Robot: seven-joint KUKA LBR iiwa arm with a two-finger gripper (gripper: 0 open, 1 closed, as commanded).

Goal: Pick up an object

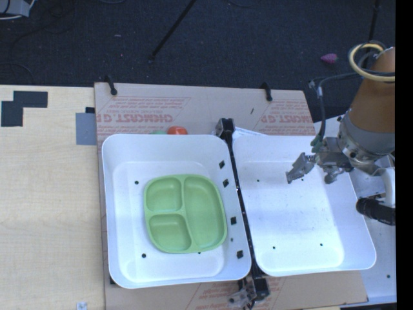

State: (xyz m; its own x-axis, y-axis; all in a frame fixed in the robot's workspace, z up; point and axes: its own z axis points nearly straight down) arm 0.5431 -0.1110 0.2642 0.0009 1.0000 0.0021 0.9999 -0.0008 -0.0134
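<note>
Over the right bin (303,263), near its far right corner, the grey arm (371,131) with its orange band reaches in from the right edge of the bench, wrist tilted down and toward the bin's middle. Its gripper (315,170) hangs above the bin floor, the two fingers (298,170) spread apart with nothing between them; one finger points left over the white floor, the other sits closer to the bin's right wall. A cable loops up from the wrist toward the far edge.

In the left bin (119,237), a green divided plate (185,213) lies flat, slightly toward the near right corner, its three compartments facing up. It sits well apart from the gripper, on the other side of the black divider (233,192) where the two bins meet.

Behind the left bin's far wall, a small orange object (177,131) rests on the cardboard sheet (193,112) under both bins, with a smaller green thing just beside it, too hidden to identify.
</note>
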